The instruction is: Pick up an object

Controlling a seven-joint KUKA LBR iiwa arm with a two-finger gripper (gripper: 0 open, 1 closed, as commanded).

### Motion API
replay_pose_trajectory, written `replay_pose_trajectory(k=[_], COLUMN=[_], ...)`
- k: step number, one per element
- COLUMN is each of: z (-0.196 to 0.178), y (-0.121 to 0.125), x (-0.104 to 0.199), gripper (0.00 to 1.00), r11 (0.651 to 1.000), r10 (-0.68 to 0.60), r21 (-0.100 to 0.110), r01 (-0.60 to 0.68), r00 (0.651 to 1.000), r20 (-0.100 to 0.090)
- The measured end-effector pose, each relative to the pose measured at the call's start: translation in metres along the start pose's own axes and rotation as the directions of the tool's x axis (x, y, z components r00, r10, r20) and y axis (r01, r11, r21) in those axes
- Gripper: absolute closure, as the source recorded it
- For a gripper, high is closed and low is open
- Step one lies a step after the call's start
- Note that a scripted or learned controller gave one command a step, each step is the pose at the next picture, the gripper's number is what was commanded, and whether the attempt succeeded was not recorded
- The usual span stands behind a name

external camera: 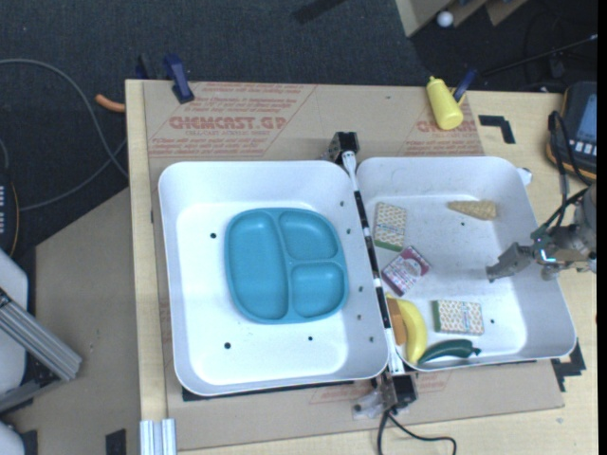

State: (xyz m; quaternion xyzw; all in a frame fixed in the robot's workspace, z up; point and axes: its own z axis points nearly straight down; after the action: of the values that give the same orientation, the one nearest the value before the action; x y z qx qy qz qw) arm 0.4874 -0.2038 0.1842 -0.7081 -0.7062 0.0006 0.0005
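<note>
The right bin [531, 335] holds several small items. A tan wedge [472, 209] lies near its back wall. A checkered packet [390, 226] and a pink wrapper [405, 270] sit by the left wall. At the front are a banana [411, 328], a green vegetable [446, 353] and a second checkered packet [460, 318]. My gripper [505, 265] reaches in from the right edge, low over bare bin floor. It is right of the pink wrapper and above the second packet, touching none of them.
The left bin [190, 254] holds a blue divided plate [285, 263]. A yellow bottle [443, 104] and a blue clamp [177, 77] sit on the board behind the bins. Cables hang by the arm at the right edge.
</note>
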Motion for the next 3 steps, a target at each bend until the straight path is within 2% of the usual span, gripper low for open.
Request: replay_pose_trajectory(k=[1,3], z=[0.091,0.095], y=[0.036,0.182], x=[0.085,0.108], gripper=[0.00,0.00], r11=[1.000,1.000], r10=[-0.004,-0.003], r21=[-0.004,-0.010], r01=[0.004,0.003], r00=[1.000,1.000], r20=[-0.002,0.002])
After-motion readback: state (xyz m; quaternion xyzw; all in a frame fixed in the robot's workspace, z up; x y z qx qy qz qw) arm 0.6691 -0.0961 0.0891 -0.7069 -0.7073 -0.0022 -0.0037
